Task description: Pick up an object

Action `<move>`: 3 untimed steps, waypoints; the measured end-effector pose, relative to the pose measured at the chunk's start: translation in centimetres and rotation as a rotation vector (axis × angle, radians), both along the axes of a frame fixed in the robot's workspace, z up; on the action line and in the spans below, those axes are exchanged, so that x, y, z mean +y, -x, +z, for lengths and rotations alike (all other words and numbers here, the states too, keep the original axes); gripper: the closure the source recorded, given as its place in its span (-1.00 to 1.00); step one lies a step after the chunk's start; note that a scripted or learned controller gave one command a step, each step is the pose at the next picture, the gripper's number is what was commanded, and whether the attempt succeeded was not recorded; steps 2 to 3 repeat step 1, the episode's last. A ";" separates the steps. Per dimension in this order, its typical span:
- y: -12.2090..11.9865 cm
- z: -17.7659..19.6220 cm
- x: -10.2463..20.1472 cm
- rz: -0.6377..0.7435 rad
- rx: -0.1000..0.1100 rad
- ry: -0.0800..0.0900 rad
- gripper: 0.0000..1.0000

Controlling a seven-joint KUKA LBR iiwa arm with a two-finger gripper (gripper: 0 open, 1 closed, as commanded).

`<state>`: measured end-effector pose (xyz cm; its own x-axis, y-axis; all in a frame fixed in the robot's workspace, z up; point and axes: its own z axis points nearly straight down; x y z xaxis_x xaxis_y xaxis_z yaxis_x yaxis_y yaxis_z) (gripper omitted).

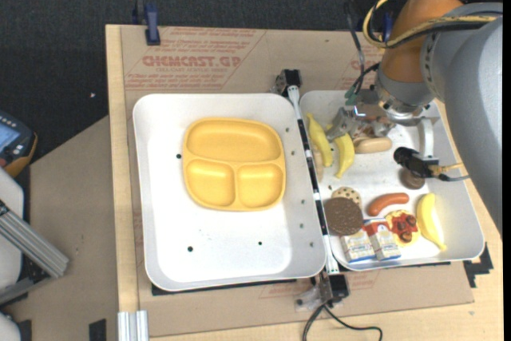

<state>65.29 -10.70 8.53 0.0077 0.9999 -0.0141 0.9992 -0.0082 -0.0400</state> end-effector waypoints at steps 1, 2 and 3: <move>0.1 1.3 -0.4 -0.006 -0.004 -0.001 1.00; 0.1 1.3 -0.4 -0.006 -0.004 -0.001 1.00; 0.1 1.3 -0.4 -0.006 -0.004 -0.001 1.00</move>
